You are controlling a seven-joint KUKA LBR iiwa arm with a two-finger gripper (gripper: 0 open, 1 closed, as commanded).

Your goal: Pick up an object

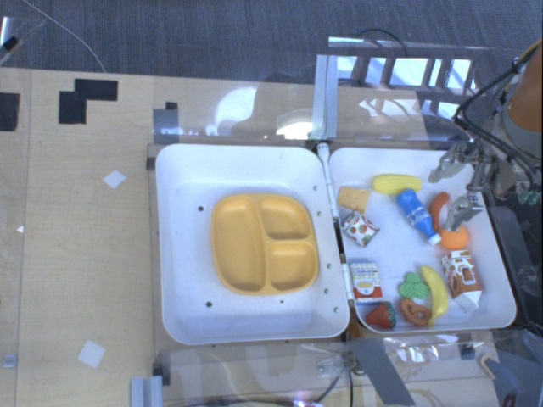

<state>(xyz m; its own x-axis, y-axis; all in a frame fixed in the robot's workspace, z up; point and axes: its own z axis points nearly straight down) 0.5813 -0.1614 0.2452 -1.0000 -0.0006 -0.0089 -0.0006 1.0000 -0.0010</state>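
My gripper (456, 187) hangs over the right edge of the right bin (386, 164), open, with nothing between its fingers. One fingertip (443, 168) is near the bin's back right corner. The other (463, 210) sits just right of a red-orange sausage (439, 209) and above an orange ball (455, 238). A blue bottle (416, 213) lies left of the sausage, and a yellow lemon-like piece (396, 183) lies behind it. A cheese wedge (354, 198) and a small strawberry carton (360, 228) are at the bin's left side.
The left bin (182, 227) holds a yellow divided plate (263, 242). At the right bin's front lie a carton (366, 280), a strawberry (382, 315), a green piece (414, 285), a banana (436, 288) and an orange-roofed carton (462, 276). A metal frame (407, 70) stands behind.
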